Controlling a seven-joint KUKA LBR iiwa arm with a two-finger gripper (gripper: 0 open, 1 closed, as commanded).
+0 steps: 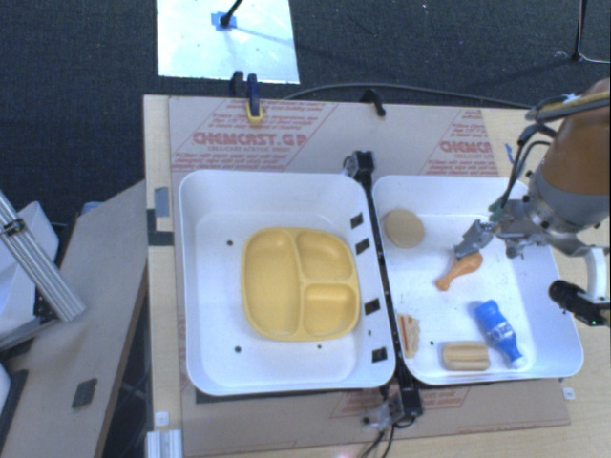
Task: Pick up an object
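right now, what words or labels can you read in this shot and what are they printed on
"CHEMCAST GP": red print on the brown board under the bins, readable at its upper left.
The same red print repeats at the board's upper right, cut off and too blurred to read fully.
Blue bottle: any label is too small to read.

Two white bins on the desk: the left bin (pixel 205 256), the right bin (pixel 544 303). One yellow divided plate (pixel 298 282) in the left. Over in the right, five pieces: one round cookie (pixel 404 227), one drumstick (pixel 458 270), one blue bottle (pixel 498 331), one bread roll (pixel 465 356), one bacon strip (pixel 409 333).
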